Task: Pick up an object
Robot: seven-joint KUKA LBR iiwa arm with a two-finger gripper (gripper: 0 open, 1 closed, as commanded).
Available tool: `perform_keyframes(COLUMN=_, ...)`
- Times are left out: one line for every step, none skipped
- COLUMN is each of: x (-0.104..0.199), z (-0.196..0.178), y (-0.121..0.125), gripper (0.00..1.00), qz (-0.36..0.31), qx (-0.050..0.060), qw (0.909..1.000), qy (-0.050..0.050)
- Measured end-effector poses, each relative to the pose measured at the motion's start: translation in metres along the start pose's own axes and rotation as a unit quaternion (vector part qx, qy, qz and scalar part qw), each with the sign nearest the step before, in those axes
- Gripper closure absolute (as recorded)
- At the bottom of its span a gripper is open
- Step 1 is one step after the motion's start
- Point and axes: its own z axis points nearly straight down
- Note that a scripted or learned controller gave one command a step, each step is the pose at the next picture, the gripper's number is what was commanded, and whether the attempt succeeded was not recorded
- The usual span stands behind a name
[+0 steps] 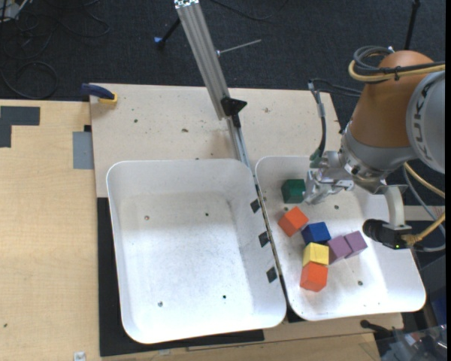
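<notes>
Gripper sits over right bin near its far edge, fingers' state: can't tell. Green block lies just beside fingertips, toward divider side; other blocks nearer front.

arm: cut off by the right edge of the view; its base and upper links lie outside.
gripper: small and blurred; whether its fingers are apart or closed cannot be told.
green block: its right side is hidden behind the gripper; contact between the two cannot be told.
right bin: its far right corner is covered by the arm and wrist.
purple blocks: two, touching; the edge between them is too soft to trace.
cables: run off the right edge, ends hidden.
metal rail: its lower end disappears between the bins.
left bin: the dark specks on its floor are too small to identify.
</notes>
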Motion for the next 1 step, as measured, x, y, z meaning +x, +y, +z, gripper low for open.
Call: perform_keyframes(x=0.059, z=0.0033, y=0.0042, gripper=1.0, qz=0.0, qx=0.0, qw=1.0, qy=0.0)
